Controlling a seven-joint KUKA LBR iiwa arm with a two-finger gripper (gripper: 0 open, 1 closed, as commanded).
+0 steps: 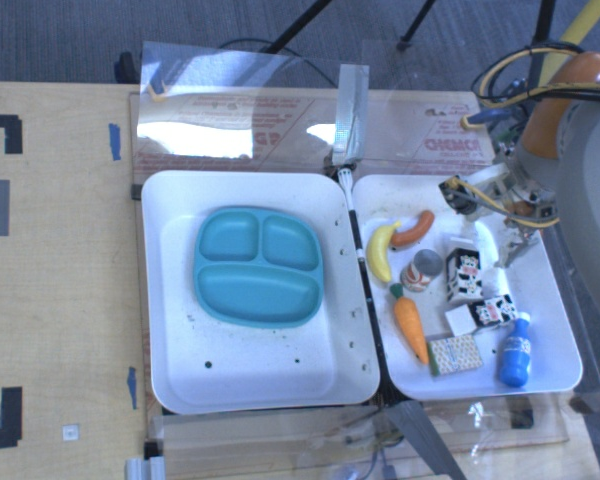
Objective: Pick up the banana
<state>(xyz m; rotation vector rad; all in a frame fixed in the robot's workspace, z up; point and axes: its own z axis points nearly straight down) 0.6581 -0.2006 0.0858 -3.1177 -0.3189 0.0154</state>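
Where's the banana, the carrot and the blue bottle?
banana (380,253): camera view, middle of its yellow curve, right bin.
carrot (411,329): camera view, middle of the orange body.
blue bottle (515,359): camera view, middle of the bottle's body, near the bin's front right corner.

Left white bin (170,298): blue three-compartment plastic plate (259,266), centred. Right white bin (555,313): orange toy carrot (411,328) mid-left, blue plastic bottle (515,353) near front-right corner.
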